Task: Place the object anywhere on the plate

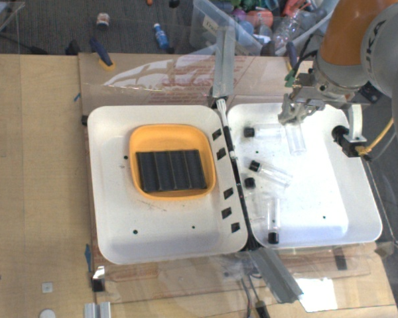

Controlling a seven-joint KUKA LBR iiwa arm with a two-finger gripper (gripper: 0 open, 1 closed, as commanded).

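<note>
While reaching in from the right, stops with the gripper [293,111] over the far half of the right bin [358,225], orange band [357,20] of the arm [391,52] up near the top corner. Cannot tell whether the jaws stand open or closed – metal parts there blur against the white floor. Just below the gripper, a clear tube [296,140] lying on the bin floor or hanging close over it; cannot tell which, nor whether touching the gripper. Nearer the middle of the same bin, a second clear tube [273,175], tilted; toward the near edge, a third tube [272,218] lying lengthwise with a black cap at its near end. Scattered between them, a few small black pieces [254,165], apart from one another. In the left bin [113,234], an orange plate [169,132] with raised rim, set roughly in the middle, bearing a dark ribbed slab [171,171] that covers most of its floor. Along the ridge between the two bins, a row of small black marks [227,193]. Beyond the bins – off the bench – a clear tub [209,15] heaped with coloured odds and ends.
</note>
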